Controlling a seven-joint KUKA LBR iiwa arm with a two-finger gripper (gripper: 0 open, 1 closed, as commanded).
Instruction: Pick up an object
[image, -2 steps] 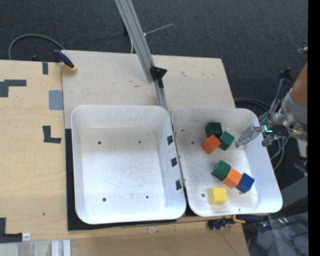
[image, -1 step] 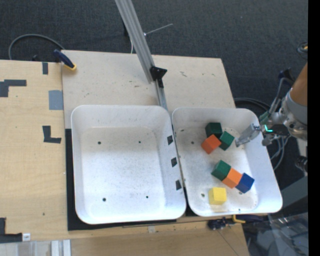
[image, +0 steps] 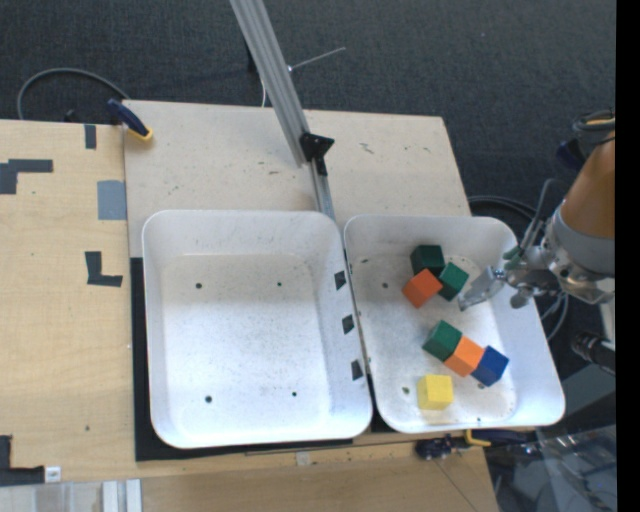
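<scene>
Green block (image: 454, 277) just left of fingers (image: 478, 292)

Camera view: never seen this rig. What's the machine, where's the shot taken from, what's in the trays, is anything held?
One fixed camera looks down at a slant on a bench. The grey robot arm with an orange band reaches in from the right; its two-finger metal gripper hovers at the right bin's edge, with nothing visibly between its fingers. Two shallow white plastic bins sit side by side: the left bin and the right bin. The right bin holds small cubes: a dark green cube, a second green cube, an orange cube, a third green cube, another orange cube, a blue cube and a yellow cube.
</scene>
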